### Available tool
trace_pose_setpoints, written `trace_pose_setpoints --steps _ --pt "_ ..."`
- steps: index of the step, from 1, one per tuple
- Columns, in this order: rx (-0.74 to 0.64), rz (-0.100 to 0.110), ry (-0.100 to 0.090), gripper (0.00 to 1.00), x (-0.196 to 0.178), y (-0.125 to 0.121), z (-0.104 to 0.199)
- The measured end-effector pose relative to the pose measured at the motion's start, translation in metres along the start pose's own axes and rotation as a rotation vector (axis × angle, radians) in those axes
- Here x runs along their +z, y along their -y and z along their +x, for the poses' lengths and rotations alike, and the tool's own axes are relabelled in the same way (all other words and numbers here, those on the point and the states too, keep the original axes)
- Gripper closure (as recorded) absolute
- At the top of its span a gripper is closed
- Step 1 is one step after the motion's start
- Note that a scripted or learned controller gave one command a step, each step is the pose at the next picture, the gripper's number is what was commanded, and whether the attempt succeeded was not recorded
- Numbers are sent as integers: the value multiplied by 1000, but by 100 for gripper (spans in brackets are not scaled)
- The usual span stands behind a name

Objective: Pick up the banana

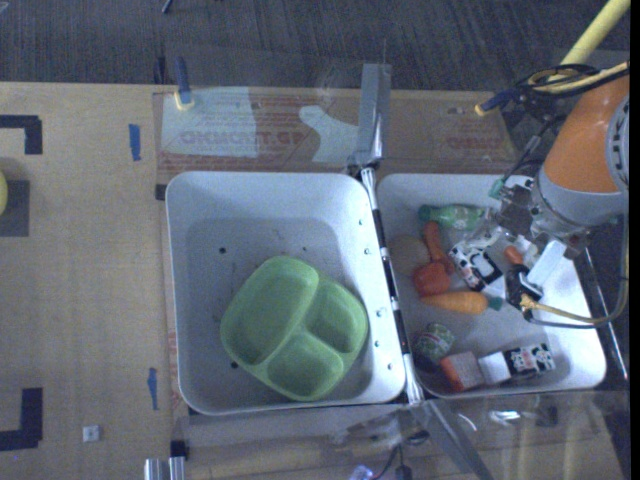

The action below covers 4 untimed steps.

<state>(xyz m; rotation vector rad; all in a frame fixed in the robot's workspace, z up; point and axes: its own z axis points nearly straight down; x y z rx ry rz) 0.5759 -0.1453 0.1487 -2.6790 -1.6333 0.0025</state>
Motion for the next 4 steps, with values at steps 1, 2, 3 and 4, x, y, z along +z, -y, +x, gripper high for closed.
trace_pose_setpoints --steps 1,2,3,4 --pt "-118 -7 2 0 -123 -5 -53" --pt "112 1 0 0 -72 47 0" --pt "382 1 1 0 38 42 -6" --pt "410 -5 -1 0 63 73 20"
